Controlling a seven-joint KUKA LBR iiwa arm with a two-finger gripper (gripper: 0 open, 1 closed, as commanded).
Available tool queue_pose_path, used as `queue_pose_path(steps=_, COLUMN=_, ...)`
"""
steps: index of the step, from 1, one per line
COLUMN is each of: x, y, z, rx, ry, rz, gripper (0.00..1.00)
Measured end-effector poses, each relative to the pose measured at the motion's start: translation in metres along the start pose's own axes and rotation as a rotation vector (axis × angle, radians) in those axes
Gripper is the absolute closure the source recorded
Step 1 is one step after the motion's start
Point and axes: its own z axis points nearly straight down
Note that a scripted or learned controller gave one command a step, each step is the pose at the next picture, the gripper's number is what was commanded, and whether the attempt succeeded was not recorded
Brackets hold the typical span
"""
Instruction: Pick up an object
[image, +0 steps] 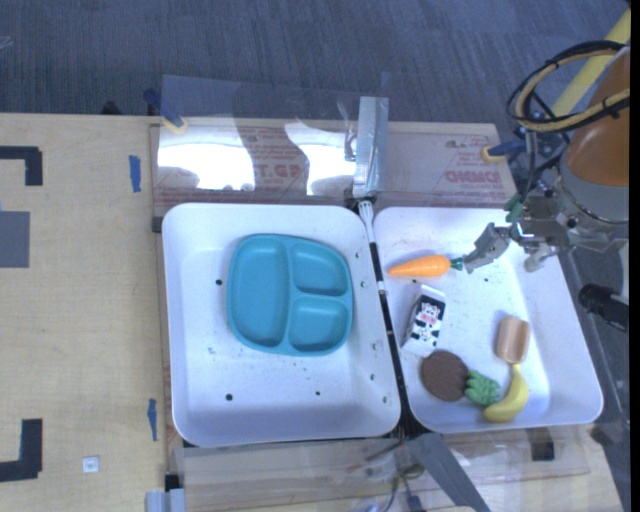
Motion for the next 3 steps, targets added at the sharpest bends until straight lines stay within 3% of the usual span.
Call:
queue_pose_path(steps=1, x=0.008, y=0.066, z=0.109, rx=0.011, ry=0.001, rz=0.025, gripper=0.00)
queue_pose_path(steps=2, x=-0.019, y=0.115, z=0.152, rx=0.002, ry=-0.001, rz=-0.046, gripper=0.00)
queue_pose_path(steps=3, x=-0.006, y=0.090, z=0.184, rx=-0.005, ry=-0.001, rz=-0.104, gripper=0.00)
